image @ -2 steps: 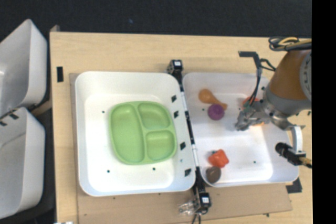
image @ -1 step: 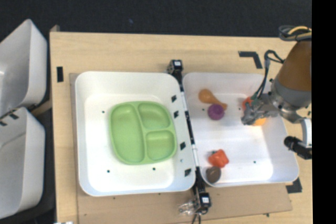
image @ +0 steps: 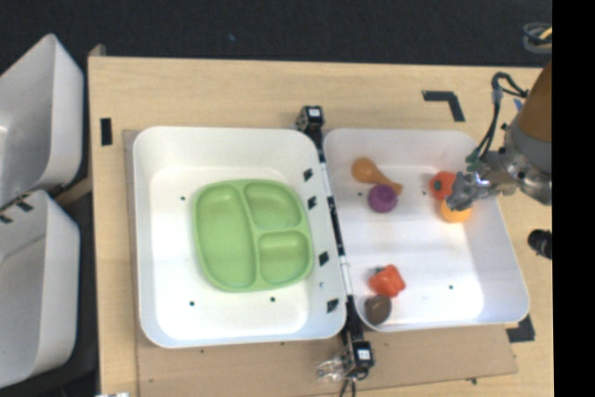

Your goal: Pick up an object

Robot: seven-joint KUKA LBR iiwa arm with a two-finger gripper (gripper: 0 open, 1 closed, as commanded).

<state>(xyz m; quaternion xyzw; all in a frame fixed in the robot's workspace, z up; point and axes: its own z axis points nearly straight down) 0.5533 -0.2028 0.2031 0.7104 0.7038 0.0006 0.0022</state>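
Observation:
The right bin [image: 483,284] holds several small items. A tan, drumstick-shaped piece [image: 365,169] and a purple round piece [image: 382,198] lie near its back left. A red pepper-like toy [image: 387,280] and a brown lump [image: 376,310] sit at the front left corner. Against the right wall rests an orange-red and yellow object [image: 449,198]. My gripper [image: 465,191] reaches in from the right and sits directly over this object, hiding part of it. Whether it touches the object is unclear.
The left bin [image: 158,293] carries a green divided plate [image: 251,232]. A black-clipped divider [image: 327,218] runs between the two bins. White containers [image: 33,125] stand off the bench at the left. The arm's grey wrist [image: 525,158] overhangs the right bin's right wall.

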